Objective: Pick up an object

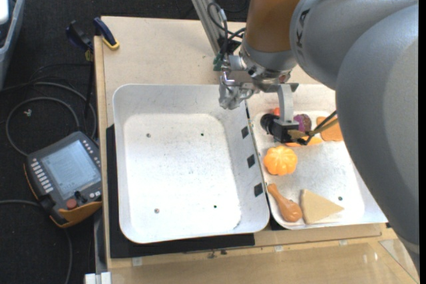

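Observation:
My gripper (230,96) hangs over the far right corner of the left bin (133,103), close to the wall between the two bins. Nothing can be seen held in it. The right bin (346,191) holds an orange pumpkin (280,160), a brown drumstick-shaped piece (285,204) and a tan cheese wedge (321,206) near its front. A purple object (303,122) and an orange object (331,130) lie at its back, partly hidden by the arm. All of these are to the right of the gripper and nearer the front.
The big grey arm (373,63) covers the right bin's far right part. A blue and yellow clamp (105,33) sits at the bench's back left corner. A teach pendant (65,173) lies on the floor at the left.

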Controlling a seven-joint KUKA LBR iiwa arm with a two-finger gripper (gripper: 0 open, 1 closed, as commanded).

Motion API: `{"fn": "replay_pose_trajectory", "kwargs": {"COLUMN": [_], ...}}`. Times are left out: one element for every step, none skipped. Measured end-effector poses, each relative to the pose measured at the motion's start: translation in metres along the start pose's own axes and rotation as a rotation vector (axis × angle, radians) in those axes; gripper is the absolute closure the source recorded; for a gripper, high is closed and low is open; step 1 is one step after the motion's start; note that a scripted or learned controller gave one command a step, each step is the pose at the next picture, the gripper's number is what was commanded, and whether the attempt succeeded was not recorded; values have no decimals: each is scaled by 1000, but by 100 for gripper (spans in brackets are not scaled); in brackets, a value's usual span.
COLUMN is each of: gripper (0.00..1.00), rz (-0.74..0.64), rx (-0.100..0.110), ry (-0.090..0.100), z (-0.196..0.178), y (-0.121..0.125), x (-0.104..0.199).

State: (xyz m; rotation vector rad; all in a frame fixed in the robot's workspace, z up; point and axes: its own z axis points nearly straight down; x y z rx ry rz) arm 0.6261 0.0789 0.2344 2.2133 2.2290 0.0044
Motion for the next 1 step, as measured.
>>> {"fn": "replay_pose_trajectory", "kwargs": {"gripper": [0], "rz": [4], "rx": [2], "ry": [-3], "z": [0], "y": [-1], "x": [-3]}}
